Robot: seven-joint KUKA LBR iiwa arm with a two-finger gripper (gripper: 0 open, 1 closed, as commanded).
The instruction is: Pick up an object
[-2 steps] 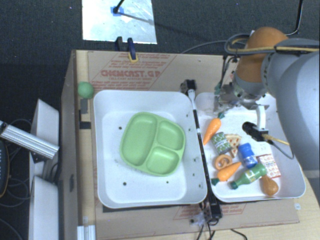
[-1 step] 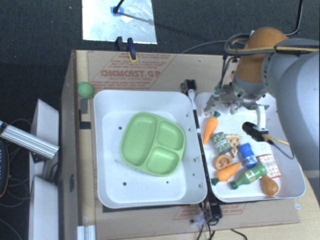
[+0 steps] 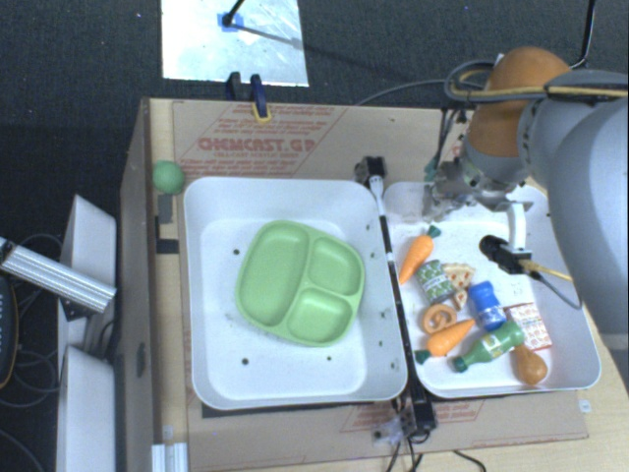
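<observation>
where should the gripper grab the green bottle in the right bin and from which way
Grip the green bottle across its wide body, coming straight down from above. It lies flat, neck pointing lower left, and an orange carrot sits close by the neck, so the body probably offers the freer hold.

Grey arm [image 3: 580, 155] enters from right, orange band up top, claw [image 3: 442, 203] pointing down at far end
</observation>
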